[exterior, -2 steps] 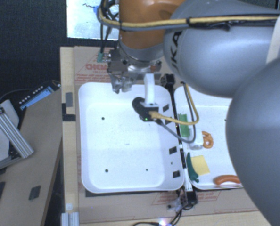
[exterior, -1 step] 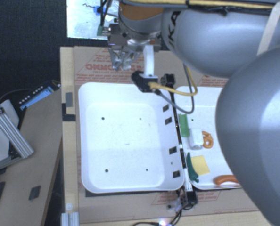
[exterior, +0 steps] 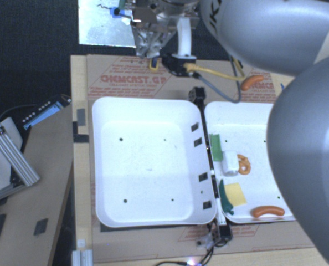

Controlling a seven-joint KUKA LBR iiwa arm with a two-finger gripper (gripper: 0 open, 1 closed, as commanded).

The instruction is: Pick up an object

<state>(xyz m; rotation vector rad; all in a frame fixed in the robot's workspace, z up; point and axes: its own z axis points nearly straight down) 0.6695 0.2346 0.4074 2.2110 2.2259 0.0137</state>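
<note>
The pincer [exterior: 148, 49] hangs high beyond the bins' far edge; whether it is open or closed I cannot tell, and nothing shows in it. Below it lies the left bin [exterior: 106, 148], probably the drop-off side. Down to its right, the right bin [exterior: 247, 121] holds a pretzel [exterior: 243, 164], yellow block [exterior: 235, 193] and sausage [exterior: 267, 211], all awaiting pickup.

Dark floor [exterior: 26, 43], tan bench [exterior: 48, 204], perhaps an aluminium rail [exterior: 12, 154] at left.

Sausage [exterior: 267, 210], yellow block [exterior: 235, 194], pretzel [exterior: 243, 164] flat in right bin [exterior: 247, 115].
</note>
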